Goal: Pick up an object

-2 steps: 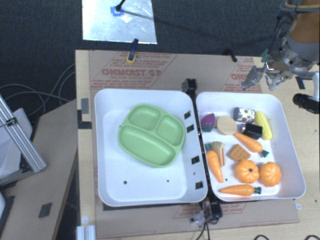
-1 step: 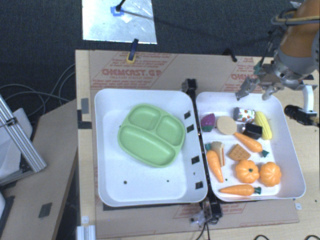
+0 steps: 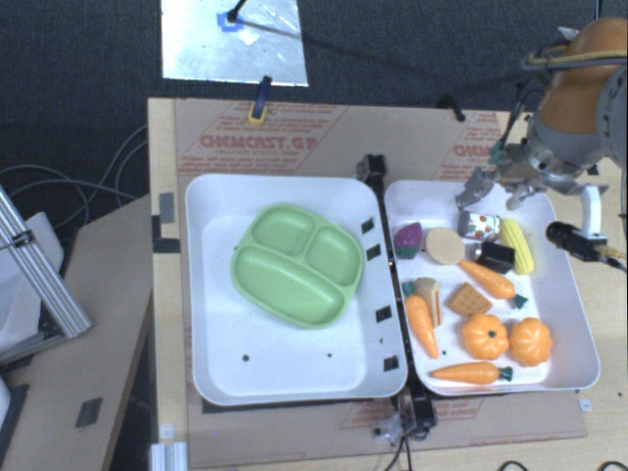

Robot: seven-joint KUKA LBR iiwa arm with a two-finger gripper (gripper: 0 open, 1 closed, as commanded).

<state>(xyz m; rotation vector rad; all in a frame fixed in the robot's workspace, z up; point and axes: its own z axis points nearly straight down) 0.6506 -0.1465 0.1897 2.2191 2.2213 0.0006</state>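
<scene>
Hand is positioned over the far end of the right bin, fingers spread apart and grasping nothing. Directly beneath and just in front of it lies a small red-and-white item, beside a yellow corn cob and a black block.

Remaining contents of the right bin: a purple piece near the dividing wall, a tan disc next to it, a carrot lying diagonally mid-bin, a waffle-like cracker, a second carrot along the left wall, two orange pumpkins side by side, and a third carrot at the near edge.

Left bin holds a green divided plate, lying flat, roughly central.

Both bins rest on a cardboard-covered surface
</scene>
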